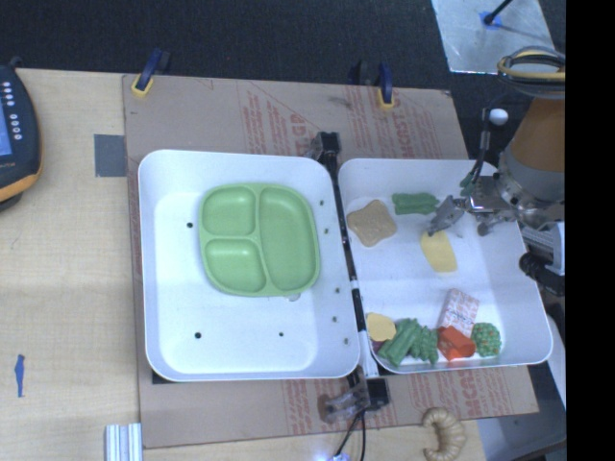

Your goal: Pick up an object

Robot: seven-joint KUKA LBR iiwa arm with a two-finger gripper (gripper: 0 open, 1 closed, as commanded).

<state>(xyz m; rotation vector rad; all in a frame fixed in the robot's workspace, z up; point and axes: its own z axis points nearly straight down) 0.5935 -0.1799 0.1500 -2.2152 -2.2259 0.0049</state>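
The right bin [509, 257] holds several toy foods. A dark green piece [415, 203] and a tan cookie-like piece [371, 223] lie at its far left. A pale yellow block [439, 252] sits mid-bin. Along the near edge are a pink-white packet [458, 309], a red piece [455, 342], a broccoli floret [486, 338], green beans [408, 342] and an orange-yellow piece [381, 327]. My gripper [464, 225] hangs over the far right of this bin, just right of the dark green piece and above the yellow block. It is open, with nothing between its fingers.
The left bin [163, 286] carries a light green divided plate [259, 238]. Clamps [384, 84] hold the cardboard sheet under both bins. A handheld controller [14, 128] lies at the far left, and a tan curled object [444, 434] lies on the bench in front of the right bin.
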